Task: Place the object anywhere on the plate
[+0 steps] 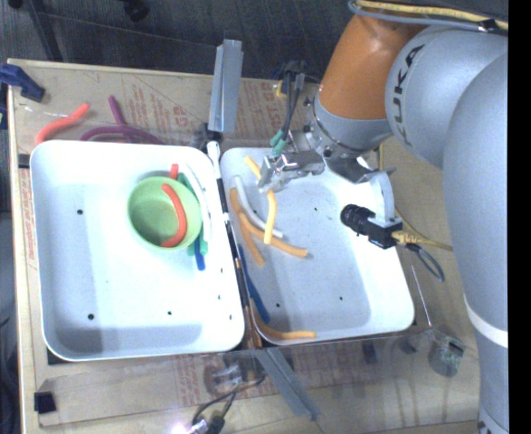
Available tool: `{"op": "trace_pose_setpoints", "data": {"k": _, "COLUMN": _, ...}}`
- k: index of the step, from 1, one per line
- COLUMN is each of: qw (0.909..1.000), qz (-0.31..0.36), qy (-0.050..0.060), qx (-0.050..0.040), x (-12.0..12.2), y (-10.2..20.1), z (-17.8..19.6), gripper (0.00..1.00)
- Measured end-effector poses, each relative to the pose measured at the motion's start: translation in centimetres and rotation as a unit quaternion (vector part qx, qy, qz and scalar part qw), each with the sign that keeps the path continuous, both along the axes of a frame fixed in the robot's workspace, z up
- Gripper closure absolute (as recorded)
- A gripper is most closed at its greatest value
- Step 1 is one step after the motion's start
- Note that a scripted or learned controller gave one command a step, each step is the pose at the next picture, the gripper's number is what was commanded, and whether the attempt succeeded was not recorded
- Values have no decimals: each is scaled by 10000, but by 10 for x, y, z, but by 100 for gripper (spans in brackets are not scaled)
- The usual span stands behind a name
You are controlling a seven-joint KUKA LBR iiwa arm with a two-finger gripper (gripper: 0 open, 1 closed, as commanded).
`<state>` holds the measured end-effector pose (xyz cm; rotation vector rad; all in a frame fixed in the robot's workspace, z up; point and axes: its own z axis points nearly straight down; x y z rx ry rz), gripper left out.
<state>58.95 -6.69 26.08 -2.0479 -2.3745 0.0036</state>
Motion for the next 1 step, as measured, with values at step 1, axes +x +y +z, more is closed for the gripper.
{"op": "trace_pose_setpoints", "data": {"k": 1, "qw": 10000, "qz": -1, "qy": -1, "qx": 0, "x": 0, "y": 0, "z": 0, "gripper": 0}}
